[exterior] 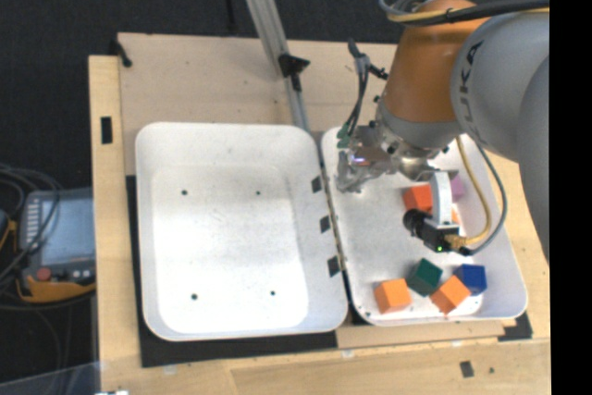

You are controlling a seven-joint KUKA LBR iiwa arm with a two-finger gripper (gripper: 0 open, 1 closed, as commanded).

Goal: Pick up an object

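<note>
Nearest the camera, along the front wall of the right shallow white plastic bin (499, 305), four small cubes lie in a loose cluster: one orange cube (392, 294) at the left, a dark green cube (426, 277) just beside it, a second orange cube (452, 293) touching the green one, and one blue cube (472, 277) at the right end. A third orange cube (418, 197) sits farther back in the same bin, partly hidden by the arm's fittings, with a purple-and-white piece (455, 191) just beside it. The grey arm with its orange band (427, 69) hangs over that bin's rear. Its claw (353, 169) is low near the bin's back-left corner, well apart from the front cluster; whether it is spread or pressed together I cannot tell. Two white bins stand side by side on the wooden desk (203, 79); the left bin (148, 227) shows its speckled floor.
</note>
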